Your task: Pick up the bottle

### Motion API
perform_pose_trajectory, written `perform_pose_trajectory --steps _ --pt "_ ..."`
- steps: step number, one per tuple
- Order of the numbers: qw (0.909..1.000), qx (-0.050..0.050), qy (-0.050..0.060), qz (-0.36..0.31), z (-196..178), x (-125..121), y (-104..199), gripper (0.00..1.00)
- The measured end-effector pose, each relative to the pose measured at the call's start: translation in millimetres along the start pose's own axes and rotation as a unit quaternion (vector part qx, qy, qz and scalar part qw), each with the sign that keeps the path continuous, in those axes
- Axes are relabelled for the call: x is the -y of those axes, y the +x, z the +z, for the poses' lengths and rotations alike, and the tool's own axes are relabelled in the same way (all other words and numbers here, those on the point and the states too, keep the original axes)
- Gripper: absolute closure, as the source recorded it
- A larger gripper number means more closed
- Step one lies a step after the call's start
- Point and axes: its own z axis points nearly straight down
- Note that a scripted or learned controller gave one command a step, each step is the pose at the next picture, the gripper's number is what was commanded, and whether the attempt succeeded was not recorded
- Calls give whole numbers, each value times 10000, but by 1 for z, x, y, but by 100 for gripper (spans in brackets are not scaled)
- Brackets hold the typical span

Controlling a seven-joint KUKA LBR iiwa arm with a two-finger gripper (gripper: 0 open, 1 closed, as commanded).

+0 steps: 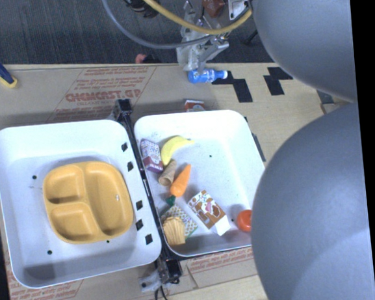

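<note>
A small blue bottle (205, 76) with a pale cap pointing right hangs sideways at the top of the camera view, above the cardboard behind the right bin (247, 124). My gripper (203, 58) sits directly over it, lifted high off the bench. The grey fingers (191, 54) come down onto the bottle's left half and are shut on it. The big grey arm links cover the right side of the view and the right bin's near right corner.
The right bin holds a banana (173, 146), a carrot (181, 180), a snack packet (150, 153), a small carton (210, 212), a waffle-like toy (174, 230) and an orange ball (244, 220). The left bin (5, 149) holds a yellow divided plate (87, 201).
</note>
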Motion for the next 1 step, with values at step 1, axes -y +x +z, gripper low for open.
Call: perform_pose_trajectory --steps 1 --pt "9999 6 9 136 91 -42 -58 100"
